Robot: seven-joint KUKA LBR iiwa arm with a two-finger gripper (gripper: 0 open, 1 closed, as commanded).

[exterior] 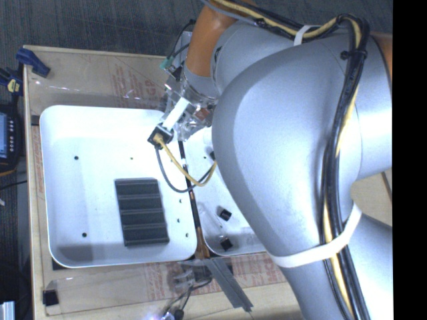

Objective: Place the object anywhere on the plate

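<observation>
No legible text, label, brand or number anywhere in the frame.

Faint reddish printing runs across the brown board (100, 85) under the bins, along the upper edge above the left bin (60, 179) and again along the lower edge near the bottom centre. Characters are too washed out and too small to make out.

Dark device (7, 135) at the far left edge, mid-height, has a bluish lit panel. Nothing on it can be read; too small and cut off by the frame.

Grey arm (293, 145) casing at right: no visible marking.
</observation>
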